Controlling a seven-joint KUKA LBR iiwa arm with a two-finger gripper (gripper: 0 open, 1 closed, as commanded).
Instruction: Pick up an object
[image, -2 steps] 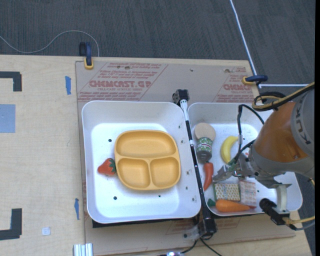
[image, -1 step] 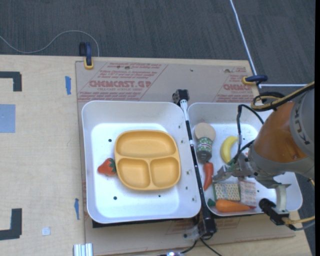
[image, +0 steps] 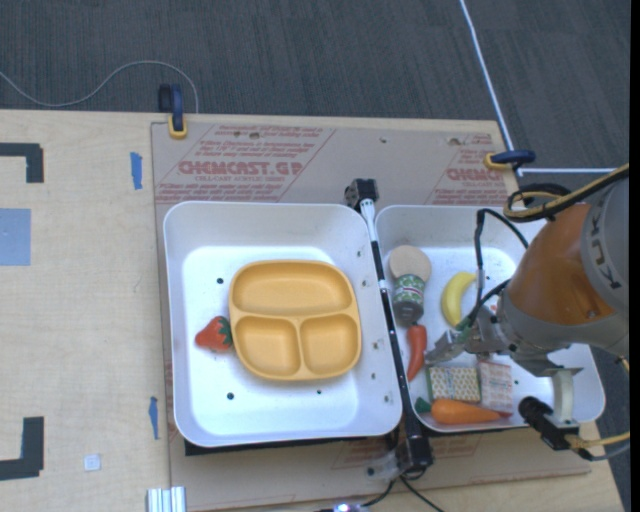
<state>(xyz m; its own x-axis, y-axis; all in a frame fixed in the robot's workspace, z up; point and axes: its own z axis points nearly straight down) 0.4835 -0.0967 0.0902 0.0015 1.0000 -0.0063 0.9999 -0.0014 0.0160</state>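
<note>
The gripper is lowered into the right bin, its opening not discernible and nothing seen held, with a cracker packet just below it and a red pepper beside, so the pick is judged not yet done.

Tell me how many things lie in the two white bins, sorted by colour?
Orange: 2, long plastic carrot, slim carrot
Yellow: 2, divided plastic plate, banana
Red: 1, strawberry
Tan: 3, round-topped bottle, two cracker-like blocks
Total: 8
</note>
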